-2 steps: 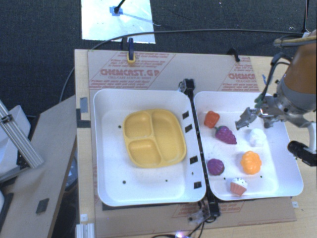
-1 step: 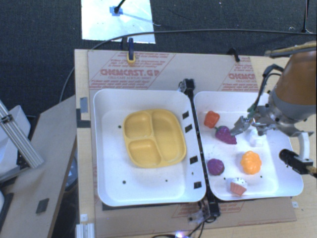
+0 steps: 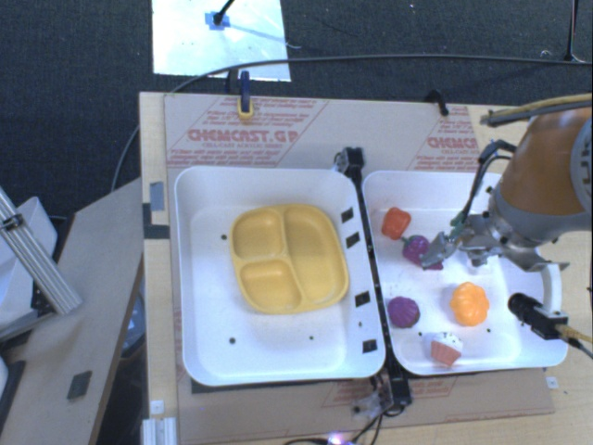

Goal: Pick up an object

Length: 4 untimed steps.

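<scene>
The right bin (image 3: 519, 350) holds several small toys. A red-orange pepper (image 3: 397, 222) lies near its far left, with a small purple piece (image 3: 414, 245) just below it. Nearer the front are a purple round toy (image 3: 403, 311), an orange pumpkin-like toy (image 3: 470, 303) and a little cupcake (image 3: 446, 349). My gripper (image 3: 434, 256) reaches in from the right and hangs low, right beside the small purple piece, on that piece's right. Whether it touches the piece I cannot tell.
The left bin (image 3: 199, 248) holds a yellow divided plate (image 3: 287, 258). A black divider strip (image 3: 363, 267) runs between the bins. The arm's grey wrist and orange band (image 3: 547, 174) cover the right bin's far right corner. Cables lie behind the bins.
</scene>
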### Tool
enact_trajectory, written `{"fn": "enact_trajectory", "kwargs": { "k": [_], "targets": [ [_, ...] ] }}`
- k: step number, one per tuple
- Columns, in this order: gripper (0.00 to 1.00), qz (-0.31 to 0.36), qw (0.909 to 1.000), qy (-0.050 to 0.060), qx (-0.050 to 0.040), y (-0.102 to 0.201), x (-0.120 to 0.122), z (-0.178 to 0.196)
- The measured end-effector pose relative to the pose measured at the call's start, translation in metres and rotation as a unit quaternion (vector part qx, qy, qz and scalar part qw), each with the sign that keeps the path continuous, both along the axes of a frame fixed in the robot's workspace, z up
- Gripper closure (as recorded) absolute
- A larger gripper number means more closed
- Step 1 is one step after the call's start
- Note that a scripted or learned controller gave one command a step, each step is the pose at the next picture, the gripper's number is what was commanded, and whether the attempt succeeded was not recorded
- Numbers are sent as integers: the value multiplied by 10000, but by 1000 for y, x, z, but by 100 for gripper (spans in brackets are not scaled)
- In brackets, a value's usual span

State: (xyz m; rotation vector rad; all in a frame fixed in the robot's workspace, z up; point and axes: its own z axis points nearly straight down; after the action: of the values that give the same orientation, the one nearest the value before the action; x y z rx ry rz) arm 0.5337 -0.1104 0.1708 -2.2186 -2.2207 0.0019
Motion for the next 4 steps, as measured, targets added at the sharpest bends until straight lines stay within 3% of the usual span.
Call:
{"fn": "enact_trajectory", "kwargs": {
  "k": [1, 2, 4],
  "targets": [
    [0, 0, 10000, 6, 1, 2, -4, -62],
    [100, -4, 10000, -24, -6, 1, -2, -49],
    [100, 15, 10000, -43, -11, 1, -9, 42]
  ]
}}
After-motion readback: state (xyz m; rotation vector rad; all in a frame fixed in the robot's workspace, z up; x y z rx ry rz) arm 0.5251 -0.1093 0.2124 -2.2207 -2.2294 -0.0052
